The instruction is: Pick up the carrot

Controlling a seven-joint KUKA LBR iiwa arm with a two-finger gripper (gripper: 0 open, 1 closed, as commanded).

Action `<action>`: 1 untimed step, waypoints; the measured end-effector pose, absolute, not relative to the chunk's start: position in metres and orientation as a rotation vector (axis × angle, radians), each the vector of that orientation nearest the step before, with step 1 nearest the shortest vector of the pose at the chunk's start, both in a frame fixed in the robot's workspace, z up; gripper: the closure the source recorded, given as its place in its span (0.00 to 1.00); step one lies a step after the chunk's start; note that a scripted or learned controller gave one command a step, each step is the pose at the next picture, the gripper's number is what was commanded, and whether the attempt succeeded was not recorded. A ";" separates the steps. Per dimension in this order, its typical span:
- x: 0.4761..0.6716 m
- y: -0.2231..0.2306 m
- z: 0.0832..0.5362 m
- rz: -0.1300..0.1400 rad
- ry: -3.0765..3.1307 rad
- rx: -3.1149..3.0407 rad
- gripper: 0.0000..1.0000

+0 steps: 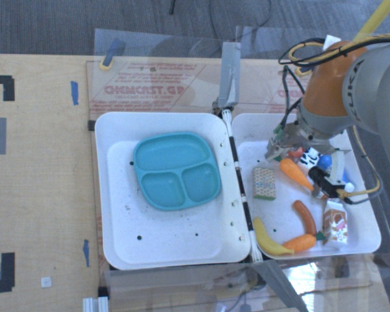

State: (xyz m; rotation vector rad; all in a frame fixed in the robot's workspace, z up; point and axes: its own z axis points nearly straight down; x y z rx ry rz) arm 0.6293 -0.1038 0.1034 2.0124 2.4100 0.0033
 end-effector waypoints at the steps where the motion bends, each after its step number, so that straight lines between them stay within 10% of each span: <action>1: 0.619 -0.061 0.185 0.001 2.516 1.880 1.00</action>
